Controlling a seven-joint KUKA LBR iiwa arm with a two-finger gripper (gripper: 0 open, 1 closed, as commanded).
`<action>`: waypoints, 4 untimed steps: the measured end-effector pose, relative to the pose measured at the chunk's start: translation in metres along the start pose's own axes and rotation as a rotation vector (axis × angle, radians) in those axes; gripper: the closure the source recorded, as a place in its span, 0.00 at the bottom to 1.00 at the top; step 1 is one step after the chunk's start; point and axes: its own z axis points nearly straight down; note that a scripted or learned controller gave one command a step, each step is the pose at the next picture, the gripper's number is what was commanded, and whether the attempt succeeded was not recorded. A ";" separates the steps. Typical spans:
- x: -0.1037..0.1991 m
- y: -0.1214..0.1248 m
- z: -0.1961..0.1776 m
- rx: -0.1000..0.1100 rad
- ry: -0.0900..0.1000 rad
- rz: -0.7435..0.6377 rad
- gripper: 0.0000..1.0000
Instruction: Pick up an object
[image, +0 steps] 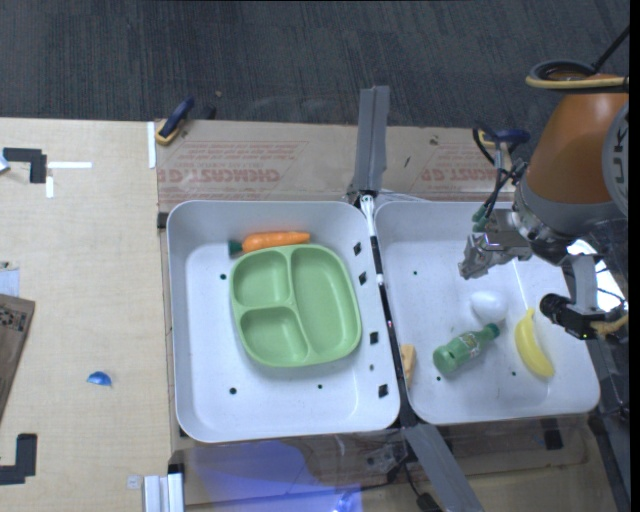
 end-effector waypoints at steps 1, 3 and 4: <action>-0.048 -0.028 0.058 0.000 0.001 -0.045 0.00; 0.001 -0.070 0.112 -0.001 0.001 0.133 0.00; 0.002 -0.022 0.111 -0.003 0.000 -0.263 0.00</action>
